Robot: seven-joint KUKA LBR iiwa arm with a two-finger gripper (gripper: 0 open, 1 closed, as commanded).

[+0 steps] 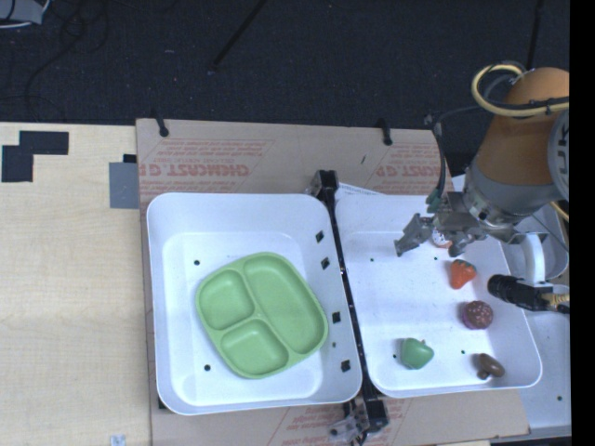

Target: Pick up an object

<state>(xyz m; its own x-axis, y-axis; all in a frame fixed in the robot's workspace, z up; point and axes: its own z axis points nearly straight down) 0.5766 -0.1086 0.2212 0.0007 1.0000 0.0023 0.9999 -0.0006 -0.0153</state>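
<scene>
Gripper [420, 234] hangs over the upper part of the right bin [390, 379], fingers spread with nothing between them; nearest candidate is the strawberry [461, 273], just beside it toward the bin's right side and lower in view. Right bin also holds a dark red ball [478, 315], green pepper [416, 352] and brown piece [487, 367], all further down. Left bin [177, 240] holds a green tray [260, 315].

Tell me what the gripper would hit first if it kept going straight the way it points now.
Probably the bare floor of the right bin: the gripper points down-left, away from the toys, though depth is unclear.
</scene>
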